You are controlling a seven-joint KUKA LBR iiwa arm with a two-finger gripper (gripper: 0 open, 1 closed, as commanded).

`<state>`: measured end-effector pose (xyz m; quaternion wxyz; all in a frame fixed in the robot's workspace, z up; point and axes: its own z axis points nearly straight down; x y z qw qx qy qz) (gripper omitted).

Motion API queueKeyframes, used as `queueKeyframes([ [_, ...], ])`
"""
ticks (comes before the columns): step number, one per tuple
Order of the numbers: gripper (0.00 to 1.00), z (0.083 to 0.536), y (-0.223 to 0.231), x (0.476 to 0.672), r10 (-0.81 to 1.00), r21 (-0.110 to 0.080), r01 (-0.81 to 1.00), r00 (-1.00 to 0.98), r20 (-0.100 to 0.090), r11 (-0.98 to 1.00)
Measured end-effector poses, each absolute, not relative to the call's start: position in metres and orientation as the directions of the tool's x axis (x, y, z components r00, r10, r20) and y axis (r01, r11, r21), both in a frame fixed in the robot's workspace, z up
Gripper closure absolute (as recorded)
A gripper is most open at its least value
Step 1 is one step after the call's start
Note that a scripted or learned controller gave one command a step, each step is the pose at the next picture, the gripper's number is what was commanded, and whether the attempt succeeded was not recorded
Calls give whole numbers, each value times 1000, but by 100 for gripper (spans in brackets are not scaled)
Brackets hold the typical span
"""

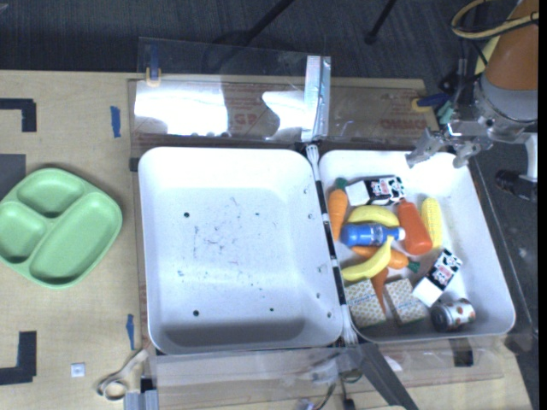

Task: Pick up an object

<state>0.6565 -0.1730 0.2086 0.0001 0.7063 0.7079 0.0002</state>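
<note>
Grey metal pincer [444,149] above far right corner of right shallow white bin [494,254], opening impossible to tell; yellow plastic banana [374,216] and blue bottle [372,235] heaped inside bin

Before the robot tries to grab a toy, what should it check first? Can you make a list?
1. Toys to pick from: ok. The right bin holds a banana, a carrot, a blue bottle and a can.
2. Pincer over the toys: not ok. It sits at the bin's far right corner, away from the pile.
3. Pincer carrying nothing: ok, nothing shows between its fingers.
4. Easy target: ok. The can lies apart at the near corner.
5. Pile untangled: not ok. The banana, bottle and carrot overlap.
6. Pincer open enough: cannot tell.
</note>
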Motion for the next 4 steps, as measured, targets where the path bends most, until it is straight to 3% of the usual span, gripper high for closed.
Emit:
queueKeyframes([
  [1, 0, 209, -173, 656, 1000, 0, 1000, -2, 0, 2],
  [2, 0, 95, -196, 613, 999, 3, 999, -54, 0, 54],
  [3, 100, 106, -196, 614, 999, 7, 999, -53, -1, 53],
  [4, 100, 236, -144, 617, 992, 2, 992, -124, -1, 124],
])
